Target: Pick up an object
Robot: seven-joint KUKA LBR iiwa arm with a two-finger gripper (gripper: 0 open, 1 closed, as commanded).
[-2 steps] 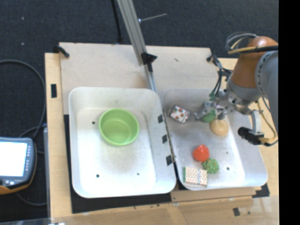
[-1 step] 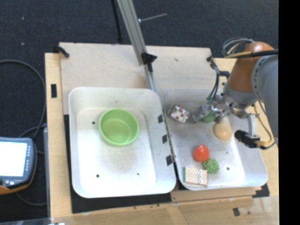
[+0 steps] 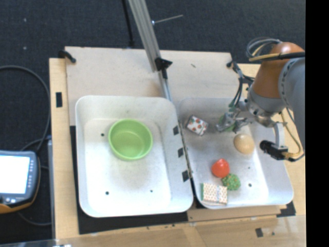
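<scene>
- The left bin is carrying a green bowl, sitting well apart from everything I am working near, so it is posing no trouble.
- In the right bin, a small patterned cube is lying by the left wall, tilted; I judge that a close approach there is risking a finger catching the bin's rim.
- Further toward the front, a red ball is touching a green leafy piece, with a patterned flat block just beside them; a grasp here is likely catching two things or nudging the round one away.
- My gripper is hanging low over the right bin's far part, between the cube and a pale egg-shaped object, which looks smooth and likely to roll off.
- I am holding nothing that I can make out, and how far apart my gripper stands I cannot tell.
</scene>
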